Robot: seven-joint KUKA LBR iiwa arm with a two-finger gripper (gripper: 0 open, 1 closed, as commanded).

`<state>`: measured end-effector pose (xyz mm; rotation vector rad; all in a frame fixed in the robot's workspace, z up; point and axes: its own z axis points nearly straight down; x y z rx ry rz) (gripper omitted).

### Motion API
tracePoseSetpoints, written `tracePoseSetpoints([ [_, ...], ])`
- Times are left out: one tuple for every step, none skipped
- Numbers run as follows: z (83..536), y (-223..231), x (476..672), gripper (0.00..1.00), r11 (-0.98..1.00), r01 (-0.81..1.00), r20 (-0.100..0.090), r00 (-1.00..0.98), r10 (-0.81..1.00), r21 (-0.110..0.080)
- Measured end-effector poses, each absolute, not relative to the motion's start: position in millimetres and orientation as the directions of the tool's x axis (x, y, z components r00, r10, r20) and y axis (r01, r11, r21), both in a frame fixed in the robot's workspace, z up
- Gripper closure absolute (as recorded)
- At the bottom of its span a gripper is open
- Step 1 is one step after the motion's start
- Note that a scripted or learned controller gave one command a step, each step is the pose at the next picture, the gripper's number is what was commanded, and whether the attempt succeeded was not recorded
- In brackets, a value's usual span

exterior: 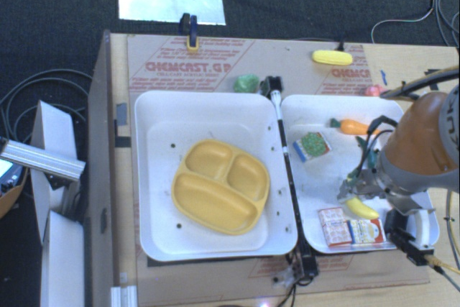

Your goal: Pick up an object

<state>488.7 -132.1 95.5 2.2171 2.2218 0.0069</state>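
Lying in the right bin [309, 176] at about five o'clock from its middle, the banana [363, 209] is small, yellow and curved, with the gripper [353, 190] just above and touching or nearly touching it; the view does not settle whether it is gripped. The arm [420, 147] reaches in from three o'clock, grey with an orange band. The right bin also holds one carrot [353, 127] at twelve o'clock, one small green-and-white packet [313, 146] at ten o'clock, and one flat red-and-white box [350, 228] at six o'clock, just beside the banana; that makes four things in it. The left bin [154, 154] holds one yellow divided plate [221, 185], three compartments, lying near its middle. Outside the bins, on the cardboard [208, 61] at twelve o'clock, lie one green lump [246, 84], one yellow corn cob [332, 57] and one black-and-yellow clamp [190, 31].
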Motion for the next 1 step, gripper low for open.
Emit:
tracePoseSetpoints([
  [189.8, -31.5, 511.8, 1.0, 0.016, 1.0, 0.003, -0.016, 1.0, 0.012],
])
